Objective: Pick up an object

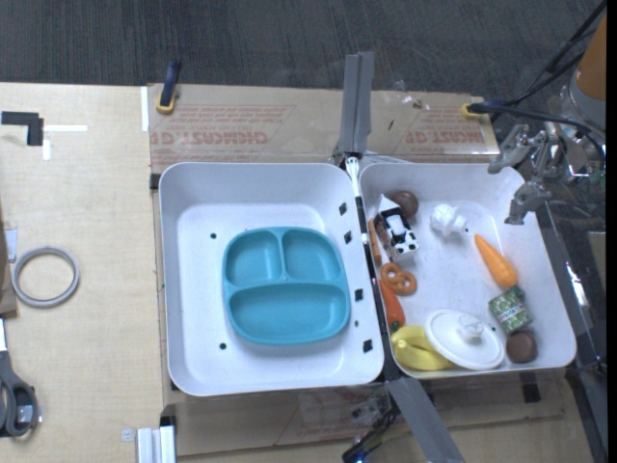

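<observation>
The gripper (528,177) is seen above the right bin's (439,355) far right corner; whether it is released or clenched cannot be told. A carrot (496,261) lies in that bin, just below the gripper.

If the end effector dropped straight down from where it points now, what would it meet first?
Probably the right bin's far right rim, just below the end effector; the carrot lies further in. Depth is hard to judge in this slanted view.
</observation>
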Action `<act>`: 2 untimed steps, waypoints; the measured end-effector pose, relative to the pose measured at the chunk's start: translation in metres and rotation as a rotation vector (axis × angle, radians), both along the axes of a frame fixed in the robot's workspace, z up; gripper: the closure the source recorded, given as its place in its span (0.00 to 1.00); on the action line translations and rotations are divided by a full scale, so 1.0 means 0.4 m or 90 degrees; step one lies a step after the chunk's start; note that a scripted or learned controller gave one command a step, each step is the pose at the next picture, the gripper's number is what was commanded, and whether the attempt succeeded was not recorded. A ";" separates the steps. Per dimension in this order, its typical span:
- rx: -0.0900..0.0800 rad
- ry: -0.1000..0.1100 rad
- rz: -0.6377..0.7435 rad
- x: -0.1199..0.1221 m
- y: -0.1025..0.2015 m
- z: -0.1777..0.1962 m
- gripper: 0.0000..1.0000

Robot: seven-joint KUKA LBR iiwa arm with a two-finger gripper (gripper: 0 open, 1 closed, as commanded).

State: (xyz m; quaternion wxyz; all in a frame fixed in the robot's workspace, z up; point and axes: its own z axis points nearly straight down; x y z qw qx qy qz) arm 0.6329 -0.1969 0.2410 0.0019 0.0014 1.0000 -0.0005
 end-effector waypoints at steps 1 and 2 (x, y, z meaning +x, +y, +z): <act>0.000 0.000 -0.088 0.016 -0.008 -0.275 0.00; 0.000 0.000 -0.129 -0.104 -0.033 -0.371 0.00</act>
